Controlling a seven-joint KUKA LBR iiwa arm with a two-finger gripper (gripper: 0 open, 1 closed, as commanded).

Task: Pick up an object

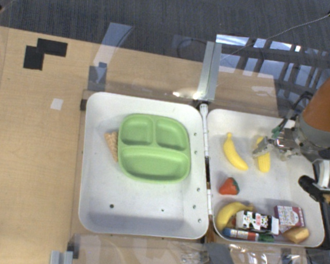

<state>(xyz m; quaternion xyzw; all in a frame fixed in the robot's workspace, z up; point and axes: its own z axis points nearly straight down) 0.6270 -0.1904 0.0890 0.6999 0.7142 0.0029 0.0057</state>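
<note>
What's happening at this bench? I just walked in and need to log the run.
A grey arm reaches in from the right, its gripper down in the right bin, right at a small yellow banana. Whether it has hold of anything can't be told from this angle. A second banana, a strawberry and a cluster of small items near the front edge lie in the same bin. The left bin holds a green divided plate.

Divided tray (153, 148) in left bin (93, 206); bananas (234, 152) in right bin (313, 233).
</note>
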